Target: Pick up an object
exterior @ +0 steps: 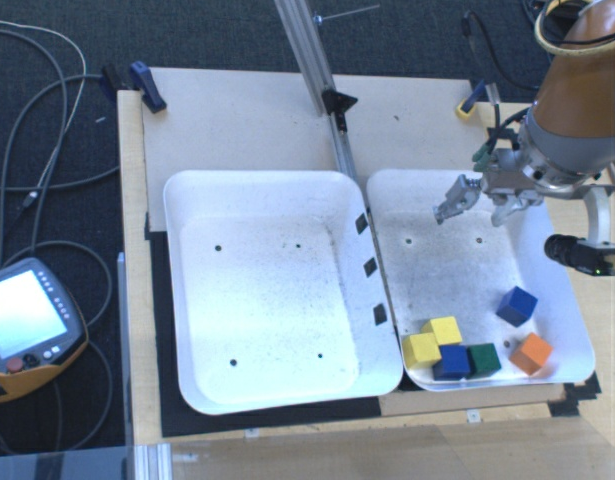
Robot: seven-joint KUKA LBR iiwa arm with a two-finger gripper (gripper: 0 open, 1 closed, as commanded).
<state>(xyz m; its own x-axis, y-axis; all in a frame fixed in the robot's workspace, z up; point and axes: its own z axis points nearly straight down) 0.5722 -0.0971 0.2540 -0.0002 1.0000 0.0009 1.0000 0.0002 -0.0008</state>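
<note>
Camera view: your gripper (480, 202) hangs over the upper part of the right bin (387, 268), fingers spread, nothing between them. All blocks sit well apart from it, clustered at the bin's near end. Blue block (516, 305) is closest to the gripper, below and slightly right of it. Orange block (531, 353) lies just beyond that. Two yellow blocks (432, 340), a second blue block (452, 362) and a green block (483, 359) touch in a row along the near wall. Left bin (187, 268) beside it.
</note>
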